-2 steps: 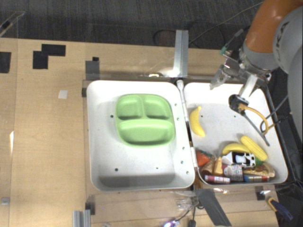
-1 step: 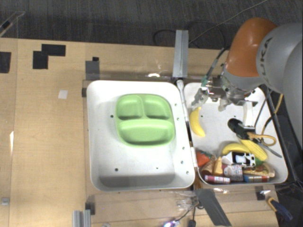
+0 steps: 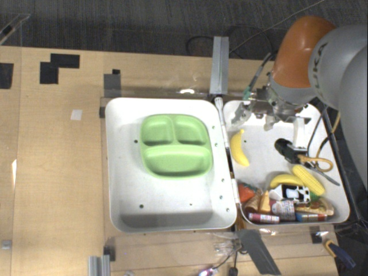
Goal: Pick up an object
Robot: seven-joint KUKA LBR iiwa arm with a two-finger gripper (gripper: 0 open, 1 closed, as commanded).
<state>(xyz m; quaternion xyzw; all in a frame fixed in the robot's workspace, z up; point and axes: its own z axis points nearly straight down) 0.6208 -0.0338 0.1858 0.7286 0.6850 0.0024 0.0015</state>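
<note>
End effector [image 3: 254,115] over right bin [image 3: 339,203]; banana [image 3: 238,149] inside; green tray [image 3: 175,144] in left bin [image 3: 123,171]

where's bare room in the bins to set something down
Left bin: bare floor surrounds the green tray, widest along the near wall. Right bin: a patch between banana and corn; the near end is crowded.
</note>
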